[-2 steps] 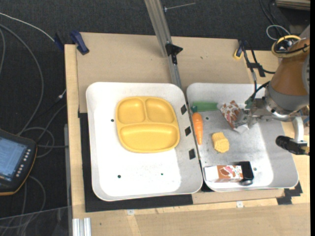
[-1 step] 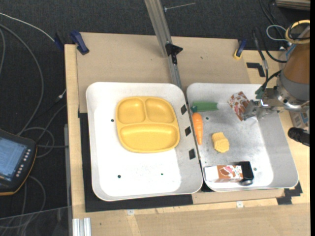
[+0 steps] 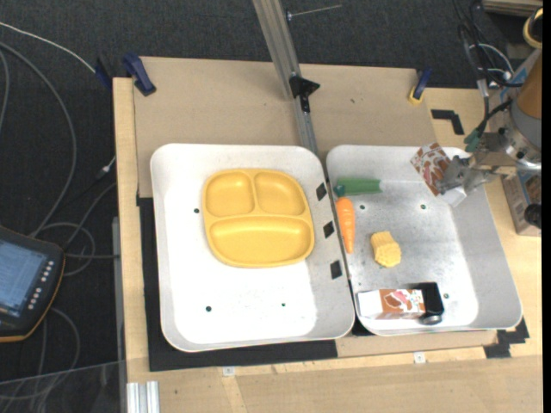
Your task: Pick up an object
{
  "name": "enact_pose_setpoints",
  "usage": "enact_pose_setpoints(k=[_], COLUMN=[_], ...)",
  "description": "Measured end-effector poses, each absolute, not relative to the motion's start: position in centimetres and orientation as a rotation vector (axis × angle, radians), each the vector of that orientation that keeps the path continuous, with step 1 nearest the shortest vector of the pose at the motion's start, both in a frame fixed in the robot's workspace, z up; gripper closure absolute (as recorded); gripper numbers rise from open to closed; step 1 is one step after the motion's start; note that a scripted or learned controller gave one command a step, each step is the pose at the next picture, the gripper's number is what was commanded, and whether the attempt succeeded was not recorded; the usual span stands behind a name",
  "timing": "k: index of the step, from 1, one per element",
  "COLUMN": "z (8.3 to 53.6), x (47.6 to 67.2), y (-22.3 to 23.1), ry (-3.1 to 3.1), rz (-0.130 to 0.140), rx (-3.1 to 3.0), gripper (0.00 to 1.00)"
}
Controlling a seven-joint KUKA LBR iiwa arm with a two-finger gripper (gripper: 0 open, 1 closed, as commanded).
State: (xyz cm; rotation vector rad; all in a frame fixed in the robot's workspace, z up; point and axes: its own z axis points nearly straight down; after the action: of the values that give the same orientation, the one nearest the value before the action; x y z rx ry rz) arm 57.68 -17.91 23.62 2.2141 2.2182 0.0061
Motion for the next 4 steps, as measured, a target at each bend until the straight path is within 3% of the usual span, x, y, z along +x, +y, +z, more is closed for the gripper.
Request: enact_pose_setpoints(k=[1,4], z=[23.1,25.1], x=[59.0,59.1], y=[-13.0,3.8], ry=[2.228,2.231], rz=[0.004,0.005], rx=[2.214,2.213], gripper=[1.0,1.0])
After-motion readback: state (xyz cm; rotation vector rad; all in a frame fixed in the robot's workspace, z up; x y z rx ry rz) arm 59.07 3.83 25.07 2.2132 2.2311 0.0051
